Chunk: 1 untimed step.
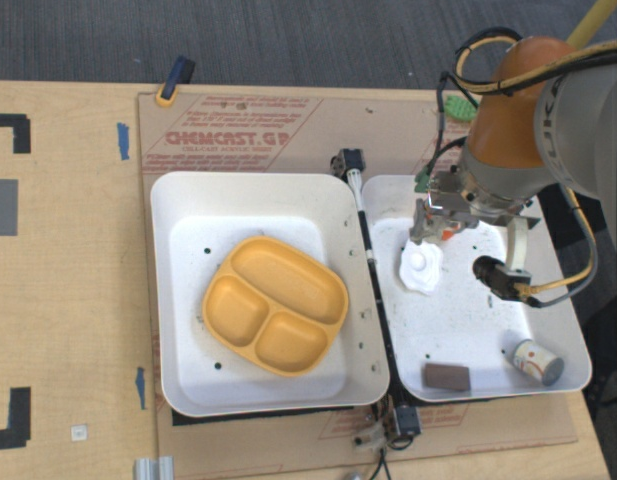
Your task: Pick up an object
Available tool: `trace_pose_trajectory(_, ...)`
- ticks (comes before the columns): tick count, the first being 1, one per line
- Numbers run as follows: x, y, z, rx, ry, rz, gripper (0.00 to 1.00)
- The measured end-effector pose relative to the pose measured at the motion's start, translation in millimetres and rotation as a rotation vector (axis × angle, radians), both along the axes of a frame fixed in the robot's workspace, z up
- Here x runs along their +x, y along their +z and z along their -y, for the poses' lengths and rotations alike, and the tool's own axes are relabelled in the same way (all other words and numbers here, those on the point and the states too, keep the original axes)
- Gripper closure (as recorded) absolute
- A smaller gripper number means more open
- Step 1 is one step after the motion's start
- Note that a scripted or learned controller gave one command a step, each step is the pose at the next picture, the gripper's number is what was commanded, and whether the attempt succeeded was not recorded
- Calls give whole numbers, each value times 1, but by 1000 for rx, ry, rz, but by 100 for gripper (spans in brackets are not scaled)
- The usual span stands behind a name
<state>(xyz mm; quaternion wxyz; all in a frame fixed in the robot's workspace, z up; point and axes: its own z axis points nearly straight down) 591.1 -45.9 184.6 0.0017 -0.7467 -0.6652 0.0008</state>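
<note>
In the right bin (558,313) lies a white lumpy object (420,267), near the bin's left wall. My gripper (436,226) hangs directly over its upper edge, reaching down from the grey and orange wrist (513,118). A small red-orange bit (449,233) shows just under the gripper body. Toward the front of the same bin, a brown block (447,375) lies flat, and a short pale cylinder (536,361) lies on its side in the front right corner. The left bin (178,298) holds a yellow divided plate (275,303).
A black connector on a yellow cable (498,276) dangles from the arm over the right bin's middle. A black clamp (349,162) sits at the back where the two bins meet. Both bins rest on a cardboard sheet (238,133) on the wooden bench.
</note>
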Motion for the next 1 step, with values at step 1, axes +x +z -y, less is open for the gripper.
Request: trace_pose_trajectory(1,0,0,0,0,0,0,0)
